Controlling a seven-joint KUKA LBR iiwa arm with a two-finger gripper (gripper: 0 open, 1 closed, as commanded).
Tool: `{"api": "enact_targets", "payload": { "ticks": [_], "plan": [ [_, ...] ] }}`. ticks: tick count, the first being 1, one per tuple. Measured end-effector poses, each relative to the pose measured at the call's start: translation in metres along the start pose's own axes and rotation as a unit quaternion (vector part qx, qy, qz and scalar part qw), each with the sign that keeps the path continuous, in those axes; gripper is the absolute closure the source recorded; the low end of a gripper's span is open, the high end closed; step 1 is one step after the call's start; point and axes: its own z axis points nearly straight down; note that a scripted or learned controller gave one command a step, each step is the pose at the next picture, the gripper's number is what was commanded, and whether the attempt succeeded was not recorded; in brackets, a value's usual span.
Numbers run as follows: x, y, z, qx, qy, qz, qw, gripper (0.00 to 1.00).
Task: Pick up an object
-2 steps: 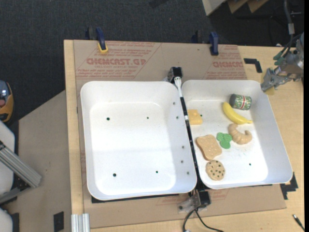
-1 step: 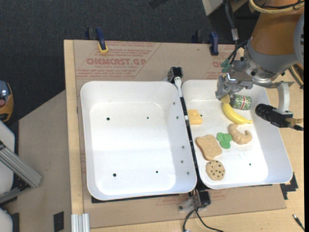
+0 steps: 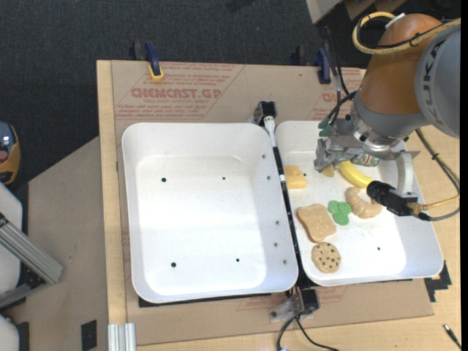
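The right bin (image 3: 380, 265) holds several toy foods: a yellow cheese block (image 3: 295, 178), a tan bread slice (image 3: 316, 221), a chocolate-chip cookie (image 3: 326, 257), a small green piece (image 3: 340, 211), a beige lump (image 3: 363, 202) and a yellow banana (image 3: 357, 175). My gripper (image 3: 338, 156) hangs low over the upper part of this bin, right beside the banana's left end. The wrist hides its fingertips.
The left bin (image 3: 197, 210) lies next to the right one, split from it by a black divider rail (image 3: 281, 189). A black cable connector (image 3: 391, 196) trails from the wrist over the right bin. Blue clamps (image 3: 152, 57) hold the cardboard base at the back.
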Motion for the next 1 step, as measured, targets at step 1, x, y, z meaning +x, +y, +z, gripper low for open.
{"api": "enact_targets", "payload": {
  "ticks": [1],
  "plan": [
    [0.0343, -0.0261, -0.0661, -0.006, -0.001, -0.001, 1.0000, 1.00]
  ]
}}
